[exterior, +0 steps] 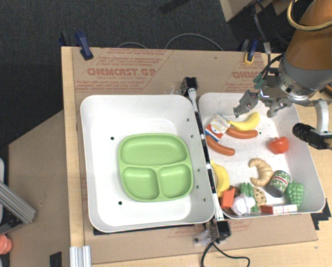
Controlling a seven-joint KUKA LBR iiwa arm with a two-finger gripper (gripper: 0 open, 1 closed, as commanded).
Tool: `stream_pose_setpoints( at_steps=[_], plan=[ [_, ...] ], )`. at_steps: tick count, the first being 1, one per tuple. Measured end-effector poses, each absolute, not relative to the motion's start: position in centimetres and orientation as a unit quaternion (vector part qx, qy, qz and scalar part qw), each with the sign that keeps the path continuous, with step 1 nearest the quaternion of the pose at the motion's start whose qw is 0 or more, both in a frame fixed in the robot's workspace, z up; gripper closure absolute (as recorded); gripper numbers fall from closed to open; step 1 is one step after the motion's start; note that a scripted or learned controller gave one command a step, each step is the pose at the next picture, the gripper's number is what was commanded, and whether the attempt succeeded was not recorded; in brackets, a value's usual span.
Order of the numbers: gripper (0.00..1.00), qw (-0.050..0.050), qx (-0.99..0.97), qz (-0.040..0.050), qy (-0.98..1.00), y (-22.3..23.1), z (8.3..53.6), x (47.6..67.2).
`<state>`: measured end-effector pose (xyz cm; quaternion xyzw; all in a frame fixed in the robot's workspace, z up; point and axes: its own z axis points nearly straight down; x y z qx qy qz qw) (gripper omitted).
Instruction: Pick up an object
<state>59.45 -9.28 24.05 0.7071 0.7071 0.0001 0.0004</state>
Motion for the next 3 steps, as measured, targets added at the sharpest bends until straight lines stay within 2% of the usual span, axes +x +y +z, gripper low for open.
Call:
stream_pose_setpoints(
  at_steps=[1,2,3],
  plan=[
    [0.00,-0.003,0.709,-0.0030,0.705,-14.9,11.0,59.8],
    [0.00,-0.007,0.706,0.0034,0.708,-20.2,8.3,54.2],
    [0.00,-0.002,0.708,-0.0003,0.707,-21.8,8.5,50.3]
  ],
)
